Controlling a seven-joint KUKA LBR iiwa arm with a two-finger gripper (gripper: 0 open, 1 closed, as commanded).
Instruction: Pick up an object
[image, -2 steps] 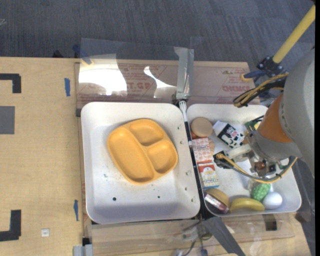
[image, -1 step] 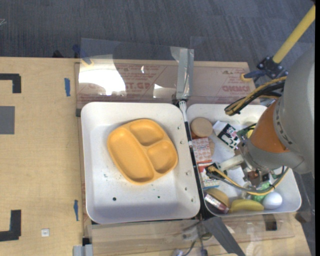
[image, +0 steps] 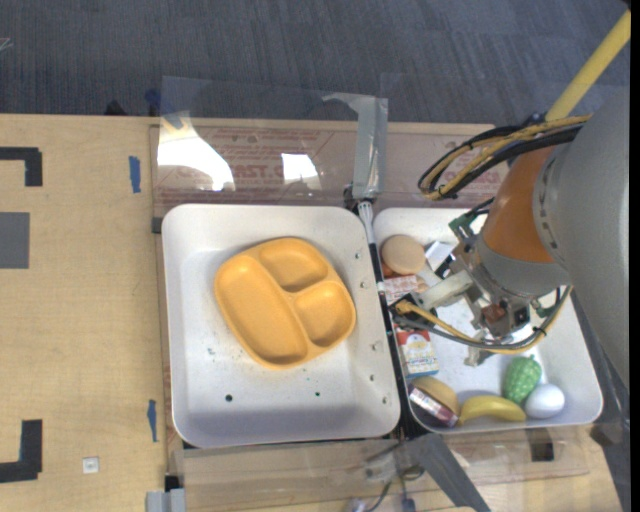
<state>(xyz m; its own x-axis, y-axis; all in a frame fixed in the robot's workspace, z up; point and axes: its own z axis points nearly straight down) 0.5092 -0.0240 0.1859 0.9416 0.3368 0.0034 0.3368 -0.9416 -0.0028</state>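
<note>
My gripper (image: 497, 322) is low inside the right bin (image: 583, 392), below the arm's orange band (image: 520, 215), with cables looped around it. Near it lie a tan rounded piece (image: 402, 253) at the bin's back left, a small printed carton (image: 416, 352), a brown and red round item (image: 435, 398), a yellow banana (image: 490, 408), a green knobbly fruit (image: 521, 379) and a white egg shape (image: 545, 401). The gripper hangs over the bin's middle, just above and left of the green fruit. The arm hides the back right of the bin.
The left bin (image: 190, 400) holds a yellow divided plate (image: 287, 300) at its middle. A grey taped post (image: 366, 150) stands behind the wall between the two bins. Wooden bench top (image: 75, 300) spreads to the left, marked with black tape.
</note>
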